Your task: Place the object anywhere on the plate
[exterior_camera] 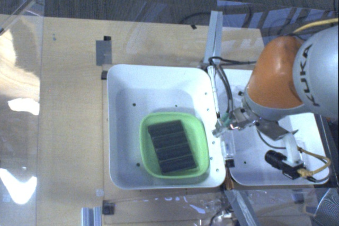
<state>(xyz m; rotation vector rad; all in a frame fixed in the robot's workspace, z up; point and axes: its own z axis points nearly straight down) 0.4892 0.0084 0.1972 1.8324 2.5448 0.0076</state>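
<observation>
Grey arm [318, 71] with black KUKA lettering – a bulging orange band [275, 74] – black cables at the wrist

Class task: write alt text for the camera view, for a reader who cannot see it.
A dark ridged object lies on a green plate in the left white bin. The grey and orange arm hangs over the right bin.

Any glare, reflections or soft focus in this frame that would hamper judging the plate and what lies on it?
Camera view: bright glare patches sit on the wooden bench at far left, away from the bins; the square green plate and the dark ribbed rectangular block on it are evenly lit and readable; the grey-and-orange arm looks slightly soft; streaky reflections cross the bench top.
</observation>
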